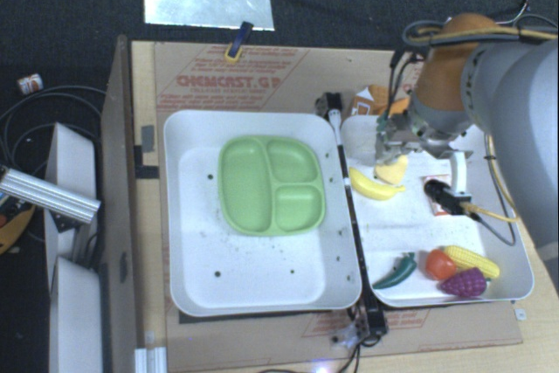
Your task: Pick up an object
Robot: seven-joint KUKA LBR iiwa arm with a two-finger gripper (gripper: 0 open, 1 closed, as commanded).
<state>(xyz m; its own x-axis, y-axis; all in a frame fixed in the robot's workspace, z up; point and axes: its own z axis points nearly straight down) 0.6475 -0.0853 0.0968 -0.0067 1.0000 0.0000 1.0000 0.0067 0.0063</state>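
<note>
My gripper (389, 156) is down in the right bin (410, 233), near its back left part. Right under it lies a pale yellow piece (395, 172), touching or nearly touching the gripper. A yellow banana (371, 186) lies just left of that piece, against the bin's left wall. Along the front of the same bin lie a green pepper (395, 271), a red tomato (440, 264), a yellow corn cob (472, 259) and purple grapes (464, 282). The grey arm with its orange band (454, 57) comes in from the upper right.
The left bin (196, 275) holds a green divided plate (269, 185). An orange and white item (369, 101) sits by the back rim of the right bin. Cardboard lies beneath both bins. Cables and metal parts lie off the bench to the left.
</note>
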